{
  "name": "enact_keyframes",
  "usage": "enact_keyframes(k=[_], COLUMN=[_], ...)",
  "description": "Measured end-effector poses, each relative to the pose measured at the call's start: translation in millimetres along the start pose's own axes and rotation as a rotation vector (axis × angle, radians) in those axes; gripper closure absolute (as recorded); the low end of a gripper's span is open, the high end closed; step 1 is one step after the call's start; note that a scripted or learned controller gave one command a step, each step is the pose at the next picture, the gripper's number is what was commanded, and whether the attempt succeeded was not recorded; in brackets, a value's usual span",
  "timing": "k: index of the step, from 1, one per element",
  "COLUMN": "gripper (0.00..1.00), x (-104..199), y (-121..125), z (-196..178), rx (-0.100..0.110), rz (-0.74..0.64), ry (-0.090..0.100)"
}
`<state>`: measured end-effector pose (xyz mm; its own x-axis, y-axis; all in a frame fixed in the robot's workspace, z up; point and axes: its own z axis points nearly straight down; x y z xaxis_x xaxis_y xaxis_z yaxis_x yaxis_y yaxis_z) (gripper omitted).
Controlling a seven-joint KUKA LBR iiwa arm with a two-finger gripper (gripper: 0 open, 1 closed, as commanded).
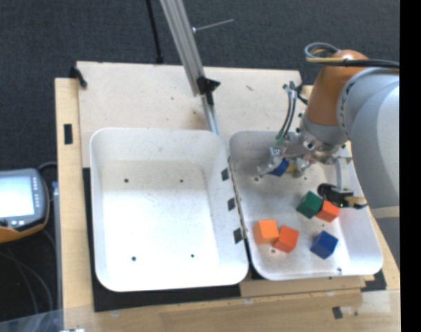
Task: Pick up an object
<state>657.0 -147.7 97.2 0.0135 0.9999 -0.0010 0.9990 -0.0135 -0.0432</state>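
I have the jaws [283,163] low in the right bin [255,147], at its upper end, pinching a small blue block [280,167] between them. I judge the grasp made and the lift due next: a straight rise, clear of the green block [309,204] and the orange blocks [267,230] nearer the front.
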Motion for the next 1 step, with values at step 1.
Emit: enact_keyframes(k=[1], gripper=[1.0], x=[-0.4], y=[-0.3], z=[-9.3], rx=[0.005], rz=[-0.007], ry=[-0.002])
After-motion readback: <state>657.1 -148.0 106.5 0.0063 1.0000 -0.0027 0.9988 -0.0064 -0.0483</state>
